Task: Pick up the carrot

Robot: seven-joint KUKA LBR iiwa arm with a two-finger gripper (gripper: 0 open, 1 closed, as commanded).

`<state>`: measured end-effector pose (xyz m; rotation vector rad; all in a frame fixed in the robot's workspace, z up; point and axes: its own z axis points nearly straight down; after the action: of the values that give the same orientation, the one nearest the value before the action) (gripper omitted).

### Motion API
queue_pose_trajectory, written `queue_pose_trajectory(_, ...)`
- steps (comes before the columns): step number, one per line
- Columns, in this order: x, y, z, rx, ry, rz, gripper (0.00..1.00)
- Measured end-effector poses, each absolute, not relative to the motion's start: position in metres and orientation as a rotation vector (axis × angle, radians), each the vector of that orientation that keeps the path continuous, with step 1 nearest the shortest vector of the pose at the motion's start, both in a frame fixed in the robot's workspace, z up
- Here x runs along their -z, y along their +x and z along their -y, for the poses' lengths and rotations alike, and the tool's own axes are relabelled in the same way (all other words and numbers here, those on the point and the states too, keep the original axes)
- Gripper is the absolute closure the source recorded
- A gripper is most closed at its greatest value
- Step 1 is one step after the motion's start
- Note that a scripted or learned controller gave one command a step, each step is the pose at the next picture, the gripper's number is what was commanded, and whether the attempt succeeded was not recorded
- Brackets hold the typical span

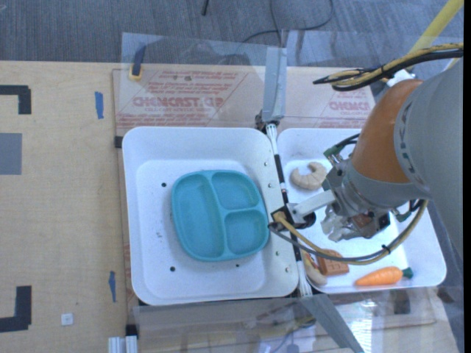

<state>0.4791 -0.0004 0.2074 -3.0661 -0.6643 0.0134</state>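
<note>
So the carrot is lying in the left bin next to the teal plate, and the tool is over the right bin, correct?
Not quite. The carrot lies in the right bin, near its front edge, not beside the teal plate, which sits in the left bin. The tool is over the right bin, as the camera view shows.

A teal divided plate [219, 215] sits in a white bin [147, 197]. The carrot [380, 276] is orange with a green tip; the croissant [309, 176] is pale tan. The counter [51, 219] is light wood.

Single fixed overhead view, slanting down on both white bins [140, 219].
</note>
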Motion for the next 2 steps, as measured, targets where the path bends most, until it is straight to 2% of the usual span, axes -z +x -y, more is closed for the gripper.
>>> queue_pose_trajectory(1, -0.193, 0.478, 0.087, -0.006, -3.122, 0.333, 1.0)
queue_pose_trajectory(2, -0.184, 0.479, 0.062, -0.008, -3.122, 0.318, 1.0)
